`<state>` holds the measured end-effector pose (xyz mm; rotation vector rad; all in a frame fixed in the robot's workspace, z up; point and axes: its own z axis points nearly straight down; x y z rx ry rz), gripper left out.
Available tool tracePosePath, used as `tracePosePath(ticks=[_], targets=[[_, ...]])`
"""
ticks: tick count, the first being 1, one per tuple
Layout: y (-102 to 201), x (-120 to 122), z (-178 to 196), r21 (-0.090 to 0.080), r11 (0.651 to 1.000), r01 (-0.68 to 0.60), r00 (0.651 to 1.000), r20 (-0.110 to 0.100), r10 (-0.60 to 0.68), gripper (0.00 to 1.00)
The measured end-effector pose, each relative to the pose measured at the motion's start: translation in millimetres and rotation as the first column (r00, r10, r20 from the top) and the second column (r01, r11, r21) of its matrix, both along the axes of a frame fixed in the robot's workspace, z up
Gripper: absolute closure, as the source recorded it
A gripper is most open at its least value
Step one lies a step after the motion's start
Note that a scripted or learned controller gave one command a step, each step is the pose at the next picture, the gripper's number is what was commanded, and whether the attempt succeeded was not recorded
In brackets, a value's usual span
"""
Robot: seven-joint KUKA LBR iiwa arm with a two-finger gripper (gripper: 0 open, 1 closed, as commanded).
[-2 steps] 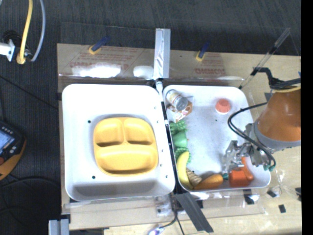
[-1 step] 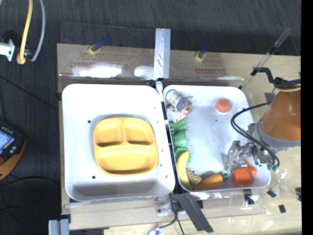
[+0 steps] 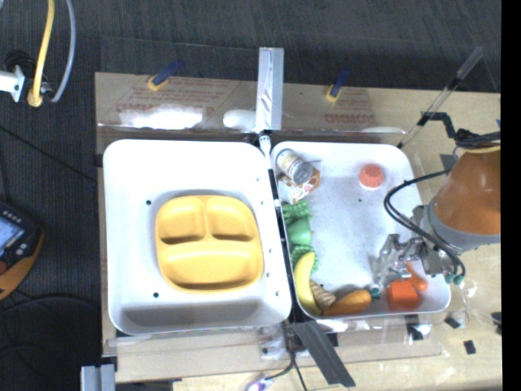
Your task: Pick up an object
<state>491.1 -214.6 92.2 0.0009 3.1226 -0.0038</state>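
Pincer [image 3: 396, 261] is down in the near right corner of the right white bin [image 3: 346, 149], right above the chunky orange plastic toy [image 3: 404, 292]; can't tell its state, likely lining up.

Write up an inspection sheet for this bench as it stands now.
Surface: two white bins; left bin, right bin.
Job's things: in the right bin, can, orange disc, green toy, banana, brown food piece, orange block.
Clutter: yellow divided tray in the left bin.
Grippers: gripper low over the right bin's near right corner, beside the orange block.
Cables: black cable looping off the arm; yellow hose on the floor.
Surroundings: dark carpet.
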Motion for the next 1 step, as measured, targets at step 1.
tracePosePath(ticks=[1], targets=[[0.3,1.9,10.3,-0.001,1.000,0.000,1.000,0.005,0.000,1.00]])
